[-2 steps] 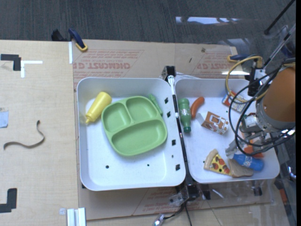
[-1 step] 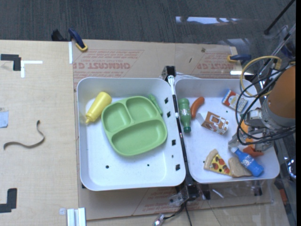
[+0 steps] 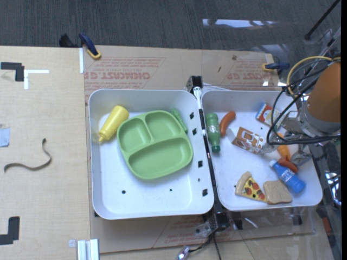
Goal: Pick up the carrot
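The arm (image 3: 329,93), its orange band bulking large at the right edge, rises closest to the lens, with yellow and black cables (image 3: 291,85) looped beside it. Below its grey wrist the pincer (image 3: 291,145) hangs over the right side of the right bin (image 3: 238,164); whether it is spread or pressed together cannot be told, as the wrist and cables mask it. The carrot (image 3: 284,152), a short orange piece, lies on the bin floor just beside the pincer, and whether they touch is unclear.

Just below the carrot lies a blue bottle (image 3: 289,179), near a bread slice (image 3: 277,192) and a pizza slice (image 3: 249,187). To the carrot's left rests a brown and white packet (image 3: 248,138); above it is a small red and white box (image 3: 264,112). Farther left are an orange-red sausage-shaped piece (image 3: 227,121) and a green bottle (image 3: 212,131) by the bin's left wall.

The left bin (image 3: 108,199) holds a green divided plate (image 3: 156,143) with a yellow bottle (image 3: 112,122) touching its upper-left rim. Both bins sit on cardboard (image 3: 141,72) atop the pale wooden desk (image 3: 43,102).
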{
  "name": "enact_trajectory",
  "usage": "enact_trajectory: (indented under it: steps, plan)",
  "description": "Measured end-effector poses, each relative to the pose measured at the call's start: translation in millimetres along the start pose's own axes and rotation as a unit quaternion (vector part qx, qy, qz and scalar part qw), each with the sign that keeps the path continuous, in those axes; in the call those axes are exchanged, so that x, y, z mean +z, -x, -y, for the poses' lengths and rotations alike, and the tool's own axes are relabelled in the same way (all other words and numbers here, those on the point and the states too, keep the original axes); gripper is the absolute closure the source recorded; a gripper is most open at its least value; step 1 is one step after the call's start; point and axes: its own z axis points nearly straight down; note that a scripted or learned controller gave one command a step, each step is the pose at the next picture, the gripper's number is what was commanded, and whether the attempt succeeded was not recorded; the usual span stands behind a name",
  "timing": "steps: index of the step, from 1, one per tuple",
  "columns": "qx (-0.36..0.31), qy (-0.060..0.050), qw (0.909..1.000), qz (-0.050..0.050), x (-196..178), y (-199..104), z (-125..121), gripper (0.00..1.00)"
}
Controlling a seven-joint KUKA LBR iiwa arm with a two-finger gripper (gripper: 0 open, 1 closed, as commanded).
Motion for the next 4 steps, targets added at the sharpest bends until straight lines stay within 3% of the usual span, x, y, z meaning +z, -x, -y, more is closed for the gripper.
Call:
enact_trajectory:
  steps: [1, 2, 3, 4]
  plan:
    - [-0.002, -0.003, 1.0000, 0.002, -10.6, 3.5, 1.0, 1.00]
    - [-0.002, -0.002, 1.0000, 0.003, -10.6, 4.2, 0.7, 0.00]
    - [-0.003, -0.004, 1.0000, 0.006, -21.0, 7.7, 1.7, 1.00]
    - [-0.003, -0.003, 1.0000, 0.007, -21.0, 9.6, 0.9, 0.00]
